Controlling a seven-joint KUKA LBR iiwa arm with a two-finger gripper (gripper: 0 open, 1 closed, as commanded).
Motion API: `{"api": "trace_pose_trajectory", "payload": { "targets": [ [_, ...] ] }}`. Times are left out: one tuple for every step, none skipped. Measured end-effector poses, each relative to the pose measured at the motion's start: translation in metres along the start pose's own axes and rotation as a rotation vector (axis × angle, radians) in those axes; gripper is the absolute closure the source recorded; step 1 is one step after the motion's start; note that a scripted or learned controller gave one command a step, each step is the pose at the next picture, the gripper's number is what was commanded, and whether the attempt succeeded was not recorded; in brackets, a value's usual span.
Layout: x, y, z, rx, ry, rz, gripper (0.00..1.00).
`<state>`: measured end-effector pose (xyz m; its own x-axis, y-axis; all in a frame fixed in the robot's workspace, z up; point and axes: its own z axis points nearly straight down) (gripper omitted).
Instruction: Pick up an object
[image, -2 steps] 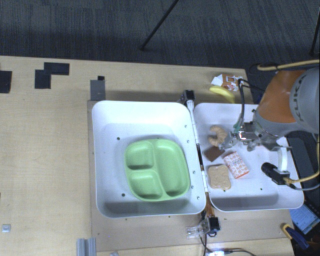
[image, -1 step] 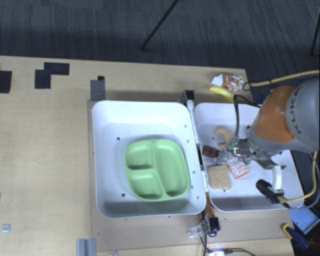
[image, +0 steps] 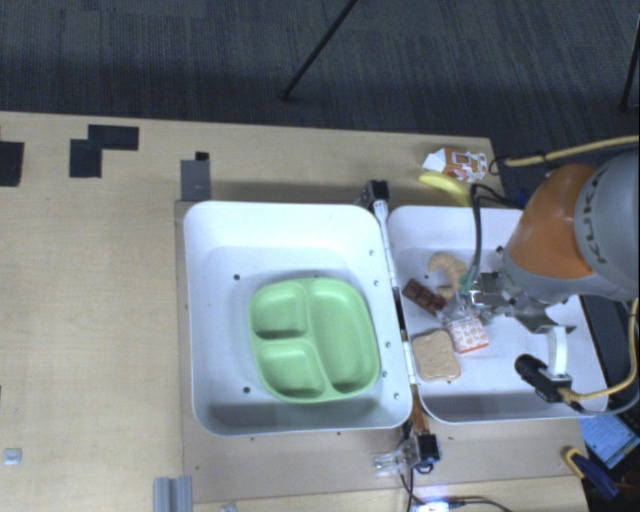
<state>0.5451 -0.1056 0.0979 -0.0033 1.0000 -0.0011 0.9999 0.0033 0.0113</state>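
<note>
Near edge of the surface (image: 90, 400): a small clip with wires (image: 415, 455) lies at the seam between the two bins. Left bin (image: 215, 300) holds a green divided plate (image: 313, 337), seen whole. Right bin (image: 440, 405) holds, near to far, a tan slice of toast (image: 436, 356), a small red-and-white packet (image: 468, 335), a dark brown bar (image: 424, 297) and a pale lump (image: 447, 267), too blurred to identify. The tool (image: 476, 298) sits just above the packet; whether it is clenched or released cannot be told, since the arm (image: 580, 235) covers much of the bin's right half. Beyond the bin, a yellow item (image: 443, 183) and a small carton (image: 462, 161) rest on the surface.
</note>
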Motion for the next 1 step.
{"api": "trace_pose_trajectory", "payload": {
  "targets": [
    [0.0617, -0.0564, -0.0874, 0.009, 0.002, -0.001, 1.0]
  ]
}}
